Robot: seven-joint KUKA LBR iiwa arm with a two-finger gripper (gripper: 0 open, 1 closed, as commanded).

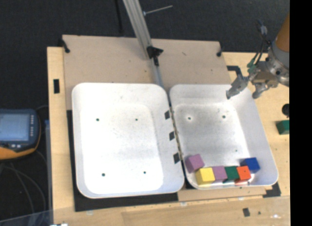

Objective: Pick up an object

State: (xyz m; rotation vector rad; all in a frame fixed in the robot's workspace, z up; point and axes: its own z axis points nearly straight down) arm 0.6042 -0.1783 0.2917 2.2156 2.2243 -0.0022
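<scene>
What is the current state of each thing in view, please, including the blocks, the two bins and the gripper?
gripper: jaws open, holding nothing, above the right bin's far right corner
right bin: holds all the blocks along its near edge
left bin: no blocks in it
purple block: lying tilted, left of the row
yellow block: resting beside a second purple block
green block: mostly hidden
orange block: resting
blue block: resting, right end

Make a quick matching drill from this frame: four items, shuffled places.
Items:
1. blue block
2. yellow block
3. gripper
4. handheld screen unit

Places:
A. off the bench's left side
B. above the right bin's far right corner
C. right bin's near edge, left part of the row
D. right bin's near right corner

Pairs: 1-D, 2-C, 3-B, 4-A
</scene>
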